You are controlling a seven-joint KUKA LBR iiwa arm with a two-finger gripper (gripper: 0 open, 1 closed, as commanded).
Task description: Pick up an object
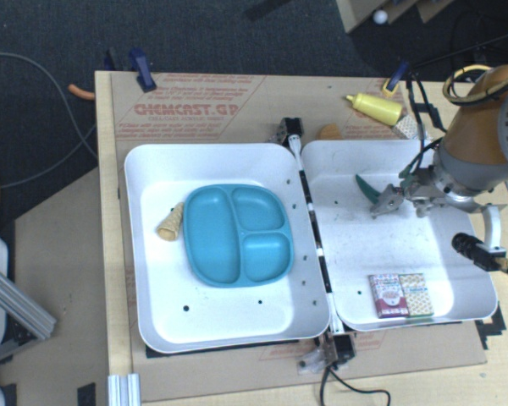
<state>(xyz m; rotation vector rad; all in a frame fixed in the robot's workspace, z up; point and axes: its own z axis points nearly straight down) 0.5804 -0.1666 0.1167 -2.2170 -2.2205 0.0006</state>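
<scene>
My gripper (388,201) reaches in from the right over the upper part of the right bin (457,307). A small dark green object (367,185) lies right at its tip; whether it is gripped I cannot make out. A flat red and green packet (400,294) lies near this bin's front edge. In the left bin (152,311), a blue divided plate (237,233) takes up the middle. A tan cone-shaped piece (171,222) rests against the plate's left side.
Behind the right bin, a yellow bottle-like object (376,106) and a small brown item (328,131) lie on the cardboard bench top. A black clamp (291,130) sits at the back where the bins meet. Cables hang around the arm's orange band (478,138).
</scene>
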